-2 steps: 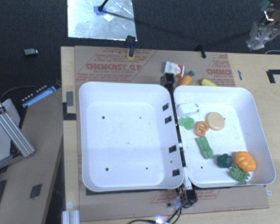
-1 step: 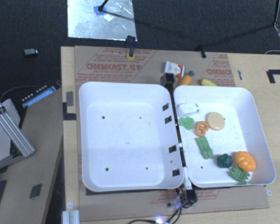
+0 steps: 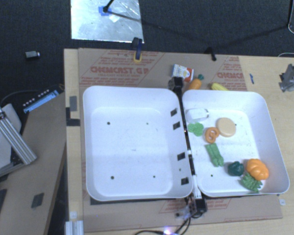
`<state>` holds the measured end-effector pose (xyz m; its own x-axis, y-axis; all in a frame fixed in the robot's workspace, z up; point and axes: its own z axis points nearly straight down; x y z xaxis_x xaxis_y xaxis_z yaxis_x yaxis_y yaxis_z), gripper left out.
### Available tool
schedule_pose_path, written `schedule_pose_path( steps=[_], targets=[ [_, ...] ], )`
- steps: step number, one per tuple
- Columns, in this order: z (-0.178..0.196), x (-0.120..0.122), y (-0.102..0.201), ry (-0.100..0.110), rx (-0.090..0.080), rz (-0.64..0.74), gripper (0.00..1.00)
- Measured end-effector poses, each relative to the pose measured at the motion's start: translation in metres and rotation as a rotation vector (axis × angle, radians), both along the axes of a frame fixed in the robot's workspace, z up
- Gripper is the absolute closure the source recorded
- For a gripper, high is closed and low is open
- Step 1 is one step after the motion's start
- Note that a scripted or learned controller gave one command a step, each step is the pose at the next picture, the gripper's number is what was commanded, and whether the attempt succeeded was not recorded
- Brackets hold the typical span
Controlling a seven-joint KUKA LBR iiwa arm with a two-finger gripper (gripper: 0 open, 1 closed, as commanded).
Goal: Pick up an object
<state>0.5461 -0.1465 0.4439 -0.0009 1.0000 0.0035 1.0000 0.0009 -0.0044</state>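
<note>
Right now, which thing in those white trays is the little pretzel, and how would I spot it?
Look at the right-hand white bin, where all the small toys lie. Near its middle, just left of the pale round biscuit, sits the pretzel. It is the only orange looped piece with holes through it; the green lumps beside it are solid.

We count two white bins (image 3: 132,94), seven small toys in the right one and three behind it.

A small grey metallic part of the robot (image 3: 291,77) shows, angular and pale.
</note>
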Motion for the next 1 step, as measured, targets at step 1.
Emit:
schedule_pose_path(
  steps=[1],
  targets=[
    [0.0192,0.0366,-0.0632,-0.011,-0.008,-0.003,1.00]
  ],
)
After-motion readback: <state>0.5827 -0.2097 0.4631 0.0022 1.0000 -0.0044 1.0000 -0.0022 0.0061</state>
